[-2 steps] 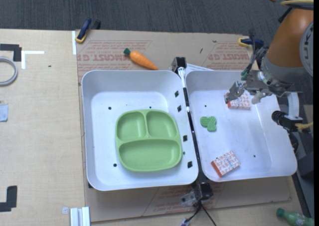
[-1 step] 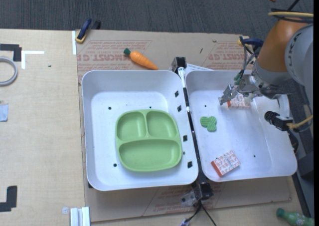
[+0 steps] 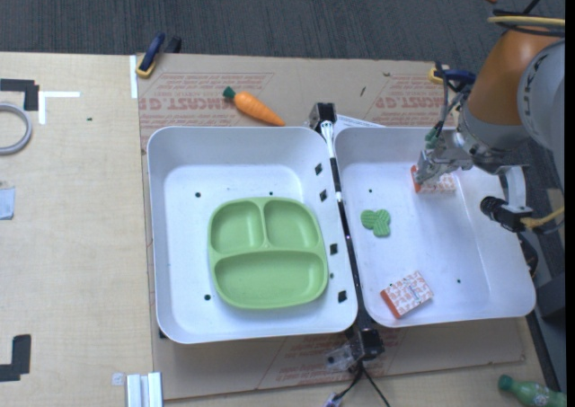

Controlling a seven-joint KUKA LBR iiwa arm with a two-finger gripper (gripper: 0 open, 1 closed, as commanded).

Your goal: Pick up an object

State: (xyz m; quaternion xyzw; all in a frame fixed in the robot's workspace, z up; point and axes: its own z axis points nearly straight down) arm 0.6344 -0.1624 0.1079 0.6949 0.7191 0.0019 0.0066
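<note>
The grey arm with its orange band reaches in over the right-hand shallow white plastic bin (image 3: pixel 503 297), and its jaws (image 3: pixel 434 172) hang low at that bin's far end. Directly under and touching the jaws sits a small red-and-white patterned packet (image 3: pixel 440 184), partly hidden by them. How wide the jaws stand, and whether the packet lies between them, I cannot tell at this size.

Nearer the camera than the jaws, and toward the divider, lies a small green leafy toy (image 3: pixel 376 222); well apart from the jaws, at the bin's near end, lies a flat red-and-white patterned box (image 3: pixel 407 294), tilted. Beyond the divider, the left-hand white bin (image 3: pixel 171 243) holds a light green plastic plate with three compartments (image 3: pixel 267 252). An orange toy carrot (image 3: pixel 254 106) rests on the cardboard-covered desk (image 3: pixel 72 261) behind the bins.

The step in hand looks like the descent or closing on the packet under the jaws. Next it likely calls for a firm closing on that packet and a straight lift, since a thin, flat item may slip out
</note>
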